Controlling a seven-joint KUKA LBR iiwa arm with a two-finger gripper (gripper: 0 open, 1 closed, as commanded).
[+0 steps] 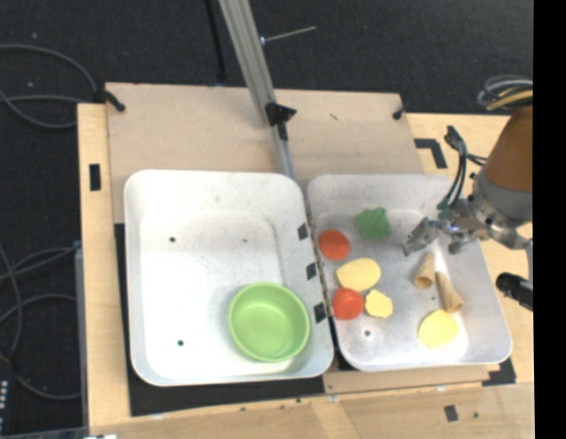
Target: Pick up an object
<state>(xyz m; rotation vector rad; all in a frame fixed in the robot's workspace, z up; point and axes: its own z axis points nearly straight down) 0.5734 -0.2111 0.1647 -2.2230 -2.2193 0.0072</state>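
The right bin [465, 341] holds several small toys: a green lump [373, 223], an orange-red ball [334, 244], a yellow oval [358, 273], a red ball [347, 304], a small yellow piece [379, 305], a yellow disc [438, 328] and two tan cone-shaped pieces [425, 270] [448, 293]. My gripper [436, 237] hangs over the bin's upper right, just above the tan pieces, with its grey fingers spread and nothing between them.
The left bin [173, 245] contains a green bowl [269, 322] near its front right corner. A metal pole [250, 53] slants up from between the bins at the back. Cables lie on the dark floor to the left.
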